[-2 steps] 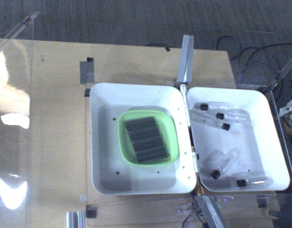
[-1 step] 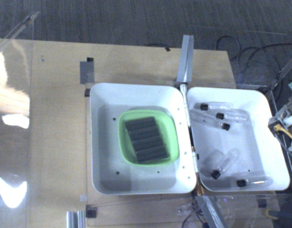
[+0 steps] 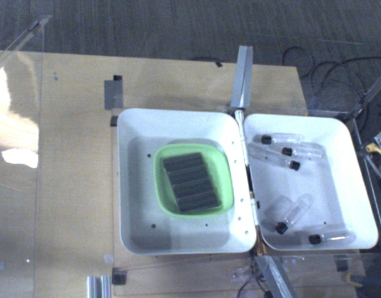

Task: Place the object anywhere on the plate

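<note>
Dark block resting on the plate

I am seeing the ridged dark block (image 3: 190, 182) lying on the green plate (image 3: 162, 188) in the left bin (image 3: 131, 185); my jaws' state I cannot tell.

Wooden bench (image 3: 60, 185) under two white bins (image 3: 131, 185)

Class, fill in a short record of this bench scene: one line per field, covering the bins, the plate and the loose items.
left bin: holds a green plate
on the plate: a dark ridged block, lying flat
right bin: clear tubes with black caps, scattered
tube groups: some near the top, others near the bottom
bench: tan surface
</note>
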